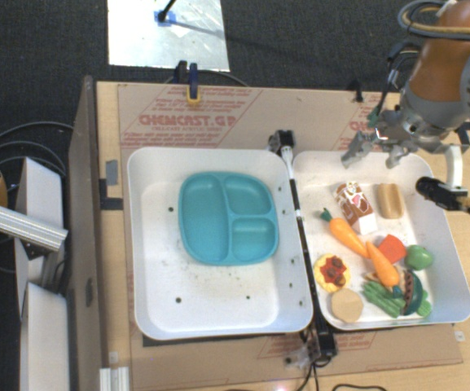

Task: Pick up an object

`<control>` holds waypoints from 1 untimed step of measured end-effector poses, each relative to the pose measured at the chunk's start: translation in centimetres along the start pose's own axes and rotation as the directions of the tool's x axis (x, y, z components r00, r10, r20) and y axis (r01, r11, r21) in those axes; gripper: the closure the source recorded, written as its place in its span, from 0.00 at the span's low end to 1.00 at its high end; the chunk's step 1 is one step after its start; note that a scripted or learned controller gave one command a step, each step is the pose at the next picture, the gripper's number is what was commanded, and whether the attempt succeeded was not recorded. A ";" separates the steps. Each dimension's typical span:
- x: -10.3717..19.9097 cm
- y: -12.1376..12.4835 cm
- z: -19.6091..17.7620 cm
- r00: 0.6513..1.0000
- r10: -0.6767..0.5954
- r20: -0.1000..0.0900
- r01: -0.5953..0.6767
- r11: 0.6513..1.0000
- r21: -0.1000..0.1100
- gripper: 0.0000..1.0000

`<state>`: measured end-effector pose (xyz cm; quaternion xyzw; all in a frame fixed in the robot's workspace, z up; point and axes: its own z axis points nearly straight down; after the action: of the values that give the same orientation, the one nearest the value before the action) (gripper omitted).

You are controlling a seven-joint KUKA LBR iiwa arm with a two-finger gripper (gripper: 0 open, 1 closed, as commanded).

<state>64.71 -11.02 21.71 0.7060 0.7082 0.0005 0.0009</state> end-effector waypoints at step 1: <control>-1.5 -3.3 3.6 1.000 0.003 0.000 -0.003 1.000 0.004 0.00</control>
<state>61.41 -12.49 18.11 0.7072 0.7070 -0.0007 -0.0005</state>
